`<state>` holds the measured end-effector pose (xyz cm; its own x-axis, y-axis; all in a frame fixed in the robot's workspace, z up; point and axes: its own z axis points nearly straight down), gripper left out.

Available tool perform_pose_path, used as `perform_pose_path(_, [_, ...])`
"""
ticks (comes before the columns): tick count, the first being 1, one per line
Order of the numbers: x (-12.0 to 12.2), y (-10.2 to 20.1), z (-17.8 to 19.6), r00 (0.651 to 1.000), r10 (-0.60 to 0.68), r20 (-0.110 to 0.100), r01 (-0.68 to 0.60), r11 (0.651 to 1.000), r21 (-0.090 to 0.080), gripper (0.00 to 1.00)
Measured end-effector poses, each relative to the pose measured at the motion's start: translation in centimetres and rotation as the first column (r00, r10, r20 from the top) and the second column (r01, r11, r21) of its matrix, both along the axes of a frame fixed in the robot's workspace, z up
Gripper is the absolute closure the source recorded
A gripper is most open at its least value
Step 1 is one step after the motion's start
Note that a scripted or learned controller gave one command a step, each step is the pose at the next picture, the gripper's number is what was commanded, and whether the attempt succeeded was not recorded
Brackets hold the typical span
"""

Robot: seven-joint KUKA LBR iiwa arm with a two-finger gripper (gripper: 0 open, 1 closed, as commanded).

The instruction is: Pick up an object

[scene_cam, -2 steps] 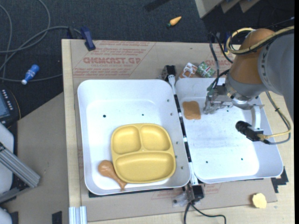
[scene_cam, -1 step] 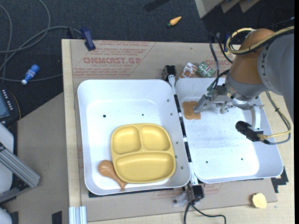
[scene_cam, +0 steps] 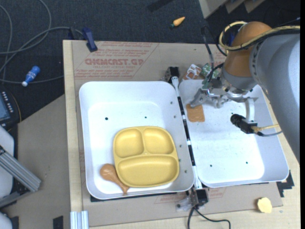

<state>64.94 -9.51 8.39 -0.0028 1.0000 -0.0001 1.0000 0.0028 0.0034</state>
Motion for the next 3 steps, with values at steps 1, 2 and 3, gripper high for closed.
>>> perform_pose_path(1, [0.5, 0.0, 0.1, 1.0, -0.001, -0.001, 0.001, 1.0, 0.0, 0.0])
perform_pose_path(2, [-0.7, 0.1, 0.1, 1.0, -0.004, -0.004, 0.004, 1.0, 0.0, 0.0])
perform_pose_path(3, [-0.7, -2.1, 0.1, 1.0, -0.005, -0.002, 0.005, 1.0, -0.002, 0.0])
